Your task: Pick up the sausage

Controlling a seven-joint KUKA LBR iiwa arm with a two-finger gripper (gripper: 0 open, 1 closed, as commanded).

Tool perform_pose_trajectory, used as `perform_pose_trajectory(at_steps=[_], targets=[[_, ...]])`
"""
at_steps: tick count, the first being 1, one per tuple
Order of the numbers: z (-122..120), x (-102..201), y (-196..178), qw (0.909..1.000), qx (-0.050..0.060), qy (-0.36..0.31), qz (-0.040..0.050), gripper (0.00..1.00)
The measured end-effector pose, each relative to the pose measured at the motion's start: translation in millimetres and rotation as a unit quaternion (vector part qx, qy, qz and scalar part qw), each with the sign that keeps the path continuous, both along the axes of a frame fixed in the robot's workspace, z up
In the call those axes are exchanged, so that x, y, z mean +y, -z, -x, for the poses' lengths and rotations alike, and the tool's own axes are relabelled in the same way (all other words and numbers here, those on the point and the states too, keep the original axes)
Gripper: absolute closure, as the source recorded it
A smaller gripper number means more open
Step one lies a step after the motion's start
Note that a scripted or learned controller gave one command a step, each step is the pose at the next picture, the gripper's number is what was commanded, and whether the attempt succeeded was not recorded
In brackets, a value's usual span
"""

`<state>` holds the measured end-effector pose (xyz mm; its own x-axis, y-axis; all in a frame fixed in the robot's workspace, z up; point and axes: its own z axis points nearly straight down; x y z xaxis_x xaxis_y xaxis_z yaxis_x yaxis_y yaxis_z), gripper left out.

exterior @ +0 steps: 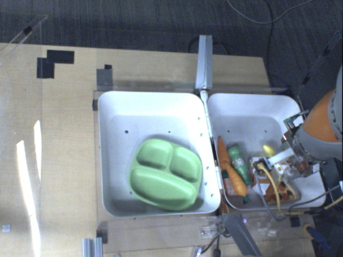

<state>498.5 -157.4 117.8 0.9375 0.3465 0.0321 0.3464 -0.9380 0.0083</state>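
My gripper (283, 174) is low in the right bin (252, 116), near its front right corner, with the grey wrist and orange band coming in from the right. Just below it, against the bin's front wall, lies a reddish-brown piece (275, 196) that looks like the sausage. It is partly hidden by the gripper and the yellow cable. The view does not show whether the piece is between the gripper's jaws.
An orange carrot (229, 167) lies along the right bin's left wall, with a green vegetable (239, 163) beside it and a small yellow item (268, 149) further back. The left bin (115, 122) holds a green divided plate (166, 173).
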Motion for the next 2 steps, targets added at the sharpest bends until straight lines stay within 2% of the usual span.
perform_pose_trajectory(at_steps=[1,2], targets=[[7.6,71.2,28.5,0.9979,0.01,0.063,-0.0009,1.0],[-35.3,63.3,-15.1,0.9998,0.015,0.01,0.0011,1.0]])
